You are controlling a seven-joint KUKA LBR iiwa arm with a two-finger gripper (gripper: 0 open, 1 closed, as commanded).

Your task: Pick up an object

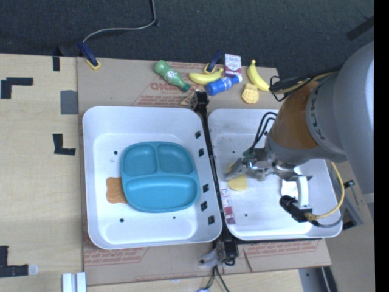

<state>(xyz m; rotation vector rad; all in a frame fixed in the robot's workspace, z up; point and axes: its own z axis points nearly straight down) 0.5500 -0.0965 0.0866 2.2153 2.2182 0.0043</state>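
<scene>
Yellow object [238, 184] beside gripper [246, 163], mid right bin [267, 230], clear of walls.

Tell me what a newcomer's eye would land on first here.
The blue divided plate in the left bin stands out most, with an orange piece poking from under its left edge. Next comes the grey arm with its orange band over the right bin, its tool low by a small yellow object.

Red print on cardboard sheet [159, 93], poss. "CHOC…", otherwise illegible.
</scene>
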